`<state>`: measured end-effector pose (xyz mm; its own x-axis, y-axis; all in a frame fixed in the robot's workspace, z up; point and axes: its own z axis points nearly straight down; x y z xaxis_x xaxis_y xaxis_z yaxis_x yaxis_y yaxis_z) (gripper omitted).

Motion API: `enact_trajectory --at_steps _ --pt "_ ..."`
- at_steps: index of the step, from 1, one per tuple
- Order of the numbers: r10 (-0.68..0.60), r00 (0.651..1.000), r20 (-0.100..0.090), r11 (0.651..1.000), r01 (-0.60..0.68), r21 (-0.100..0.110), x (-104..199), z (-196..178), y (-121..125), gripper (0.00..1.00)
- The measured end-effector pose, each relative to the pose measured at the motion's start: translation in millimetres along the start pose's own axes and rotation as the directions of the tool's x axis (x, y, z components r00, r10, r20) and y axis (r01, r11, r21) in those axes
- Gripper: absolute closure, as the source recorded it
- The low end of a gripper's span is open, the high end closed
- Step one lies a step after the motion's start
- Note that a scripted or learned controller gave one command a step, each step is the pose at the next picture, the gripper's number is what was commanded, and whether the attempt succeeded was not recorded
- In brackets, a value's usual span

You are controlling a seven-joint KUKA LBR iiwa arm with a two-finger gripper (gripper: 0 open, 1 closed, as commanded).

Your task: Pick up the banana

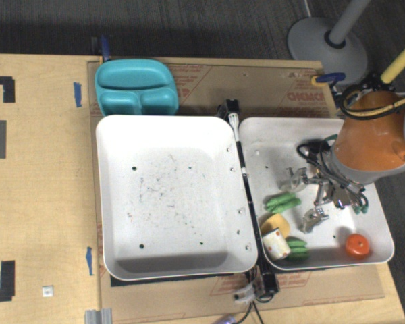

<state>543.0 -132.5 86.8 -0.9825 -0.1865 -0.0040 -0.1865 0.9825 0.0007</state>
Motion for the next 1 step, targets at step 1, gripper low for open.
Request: enact_trajectory --at_steps 1 --pt "-0.227 0.974 0.022 0.974 0.227 0.013 21.8 -3.1 45.5 0.0"
